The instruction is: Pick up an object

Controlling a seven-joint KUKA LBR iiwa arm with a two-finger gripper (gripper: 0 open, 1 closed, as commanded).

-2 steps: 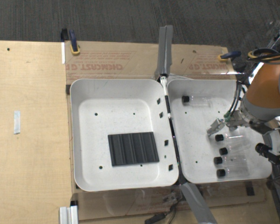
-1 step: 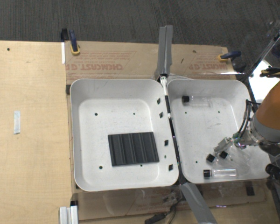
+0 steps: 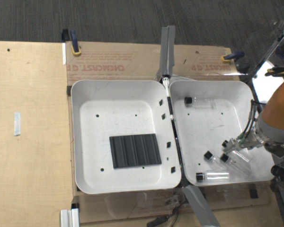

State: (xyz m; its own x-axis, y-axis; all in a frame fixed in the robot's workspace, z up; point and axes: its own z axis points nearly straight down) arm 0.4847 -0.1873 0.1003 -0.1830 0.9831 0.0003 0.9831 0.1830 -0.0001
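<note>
A black ribbed rectangular block (image 3: pixel 135 150) lies flat in the left bin (image 3: pixel 85 126). In the right bin (image 3: pixel 217 91) lie clear vials with black caps: one at the back (image 3: pixel 199 102), one at the front edge (image 3: pixel 214 176), and one or two in the right half (image 3: pixel 235 161). My gripper (image 3: pixel 231 145) hangs low over the right part of the right bin, just above and beside that last cluster. The vials are transparent, so I cannot make out whether the gripper touches any of them.
The arm's wrist with its orange band (image 3: pixel 277 117) and cables covers the right bin's right side. A grey divider bar (image 3: pixel 167 51) stands behind the seam between the bins. Clamps (image 3: pixel 75 44) hold cardboard at the back. A wooden bench (image 3: pixel 28 126) extends to the left.
</note>
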